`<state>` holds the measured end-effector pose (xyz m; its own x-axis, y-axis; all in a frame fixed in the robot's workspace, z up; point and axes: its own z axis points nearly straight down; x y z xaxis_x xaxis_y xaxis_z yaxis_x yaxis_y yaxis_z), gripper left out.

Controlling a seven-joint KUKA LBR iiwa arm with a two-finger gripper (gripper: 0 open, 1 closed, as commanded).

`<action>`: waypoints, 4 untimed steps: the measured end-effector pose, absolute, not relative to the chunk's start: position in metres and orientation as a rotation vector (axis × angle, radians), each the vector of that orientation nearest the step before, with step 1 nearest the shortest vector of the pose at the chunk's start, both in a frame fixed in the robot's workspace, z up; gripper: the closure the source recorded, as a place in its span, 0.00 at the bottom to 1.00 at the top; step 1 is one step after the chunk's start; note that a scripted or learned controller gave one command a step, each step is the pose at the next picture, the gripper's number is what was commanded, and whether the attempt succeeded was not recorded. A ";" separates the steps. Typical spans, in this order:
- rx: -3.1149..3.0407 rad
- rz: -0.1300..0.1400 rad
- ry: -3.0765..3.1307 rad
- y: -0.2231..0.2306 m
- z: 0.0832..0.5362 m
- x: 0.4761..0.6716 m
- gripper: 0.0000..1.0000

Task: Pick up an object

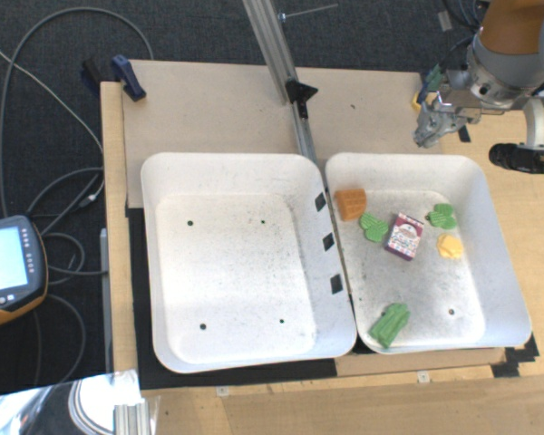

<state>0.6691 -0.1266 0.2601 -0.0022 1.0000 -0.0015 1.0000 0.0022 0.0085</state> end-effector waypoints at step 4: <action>2.214 0.005 2.229 0.087 0.234 0.667 1.00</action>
